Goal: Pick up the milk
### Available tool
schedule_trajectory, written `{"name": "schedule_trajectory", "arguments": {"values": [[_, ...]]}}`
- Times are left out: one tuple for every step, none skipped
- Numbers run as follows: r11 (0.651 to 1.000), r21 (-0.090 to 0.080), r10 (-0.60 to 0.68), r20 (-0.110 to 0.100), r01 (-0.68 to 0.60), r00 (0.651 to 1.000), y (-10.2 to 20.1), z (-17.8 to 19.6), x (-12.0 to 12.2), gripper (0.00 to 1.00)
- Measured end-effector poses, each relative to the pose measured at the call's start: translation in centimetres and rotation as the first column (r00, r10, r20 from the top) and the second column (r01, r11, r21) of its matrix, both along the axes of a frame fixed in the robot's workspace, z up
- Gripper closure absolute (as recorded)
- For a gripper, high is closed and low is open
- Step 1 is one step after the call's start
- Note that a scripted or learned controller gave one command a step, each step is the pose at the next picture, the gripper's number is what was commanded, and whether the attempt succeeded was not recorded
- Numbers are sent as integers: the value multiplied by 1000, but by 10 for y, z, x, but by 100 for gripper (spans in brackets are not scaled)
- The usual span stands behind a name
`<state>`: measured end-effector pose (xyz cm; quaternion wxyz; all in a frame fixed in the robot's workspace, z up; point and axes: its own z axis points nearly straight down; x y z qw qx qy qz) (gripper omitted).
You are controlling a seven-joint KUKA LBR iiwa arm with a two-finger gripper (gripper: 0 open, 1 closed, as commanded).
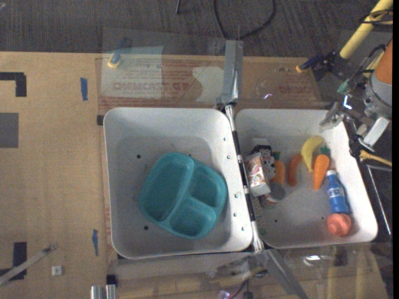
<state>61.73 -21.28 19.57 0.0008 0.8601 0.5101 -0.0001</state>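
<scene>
From the overhead camera, the milk [256, 174] – a small carton – lies on its side against the left wall of the right bin [368, 217]; I judge that wall will crowd a grasp from that side. Just right of the milk sit two carrots [320, 169], beyond them a banana [311, 148], a blue bottle [336, 195] and a peach-coloured fruit [340, 223]. Left of the milk, the left bin [124, 136] holds only a teal divided tray [182, 194]. The gripper [349, 118] hangs well right of the milk, over the bin's far corner – whether its fingers are apart I cannot tell.
</scene>
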Motion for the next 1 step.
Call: {"name": "schedule_trajectory", "arguments": {"values": [[1000,2,6,-4,-6,1000,-1,-37,-16,0]]}}
